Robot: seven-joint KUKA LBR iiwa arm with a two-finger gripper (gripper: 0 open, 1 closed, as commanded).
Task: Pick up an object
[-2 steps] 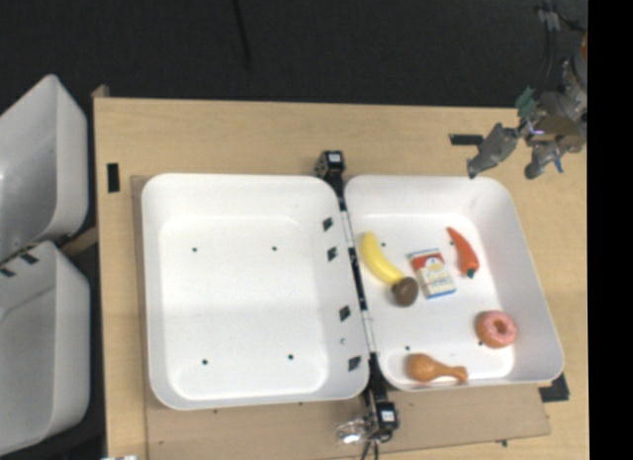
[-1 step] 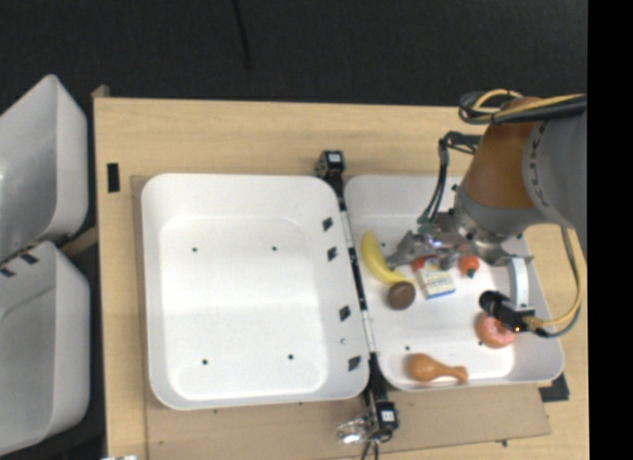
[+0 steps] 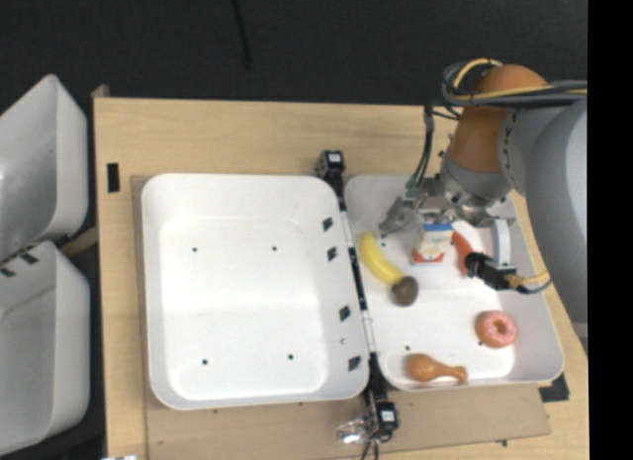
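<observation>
Wooden bench [image 3: 247, 141] with 2 white bins, gripper [image 3: 420, 213] over right bin [image 3: 534, 354] beside banana [image 3: 380, 258], finger state unclear

The left bin [image 3: 237, 290] offers a broad open floor for a descent, bounded only by its rim and the clips along the divider [image 3: 348, 270] between the bins. In the right bin [image 3: 534, 349], the arm [image 3: 485, 141] hangs over the far end, above a small white carton [image 3: 431, 242] and an orange piece [image 3: 462, 244]. The banana [image 3: 380, 258] and brown ball [image 3: 405, 291] crowd the divider side, while the doughnut [image 3: 496, 328] and drumstick [image 3: 433, 369] sit apart near the front, with bare floor between them.
</observation>
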